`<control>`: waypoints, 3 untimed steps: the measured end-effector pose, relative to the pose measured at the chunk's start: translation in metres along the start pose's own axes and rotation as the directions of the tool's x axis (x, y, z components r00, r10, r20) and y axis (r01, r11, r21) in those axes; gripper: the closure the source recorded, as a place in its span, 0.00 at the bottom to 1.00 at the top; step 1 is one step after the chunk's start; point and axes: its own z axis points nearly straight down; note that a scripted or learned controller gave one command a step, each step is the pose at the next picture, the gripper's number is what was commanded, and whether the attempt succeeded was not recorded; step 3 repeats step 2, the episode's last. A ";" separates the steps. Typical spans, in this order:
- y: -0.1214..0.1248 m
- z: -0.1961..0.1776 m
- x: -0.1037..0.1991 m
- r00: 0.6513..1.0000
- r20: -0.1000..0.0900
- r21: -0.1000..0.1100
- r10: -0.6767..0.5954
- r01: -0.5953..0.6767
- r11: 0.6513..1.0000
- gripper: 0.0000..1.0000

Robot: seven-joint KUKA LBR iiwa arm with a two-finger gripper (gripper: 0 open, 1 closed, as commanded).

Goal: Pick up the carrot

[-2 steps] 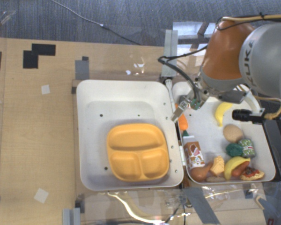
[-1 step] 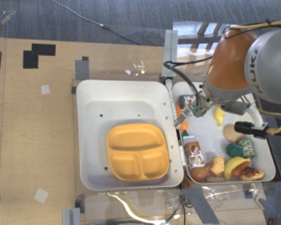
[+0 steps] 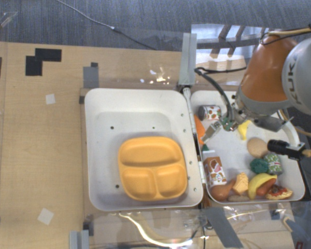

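The carrot (image 3: 198, 129) is a slim orange piece lying along the left wall of the right bin (image 3: 298, 176), partly hidden by the bin's edge. My gripper (image 3: 213, 129) hangs low in that bin, just right of the carrot and very close to it. The grey arm with its orange band (image 3: 267, 71) covers the bin's upper right. Nothing is visibly held.
The right bin also holds a small can (image 3: 211, 112), a carton (image 3: 214, 170), a drumstick (image 3: 223, 190), a banana (image 3: 259, 182), pizza (image 3: 279, 192), broccoli (image 3: 259, 165) and an egg-like piece (image 3: 256, 147). In the left bin (image 3: 101, 118) sits a yellow divided plate (image 3: 153, 167).
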 end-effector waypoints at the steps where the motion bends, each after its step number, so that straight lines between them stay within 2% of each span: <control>1: 0.032 0.000 -0.027 0.925 0.000 0.000 0.380 -0.380 0.925 0.00; 2: 0.000 0.074 -0.060 0.999 0.018 -0.011 0.033 -0.032 0.999 0.00; 3: 0.000 0.074 -0.060 0.999 0.018 -0.011 0.033 -0.032 0.999 0.00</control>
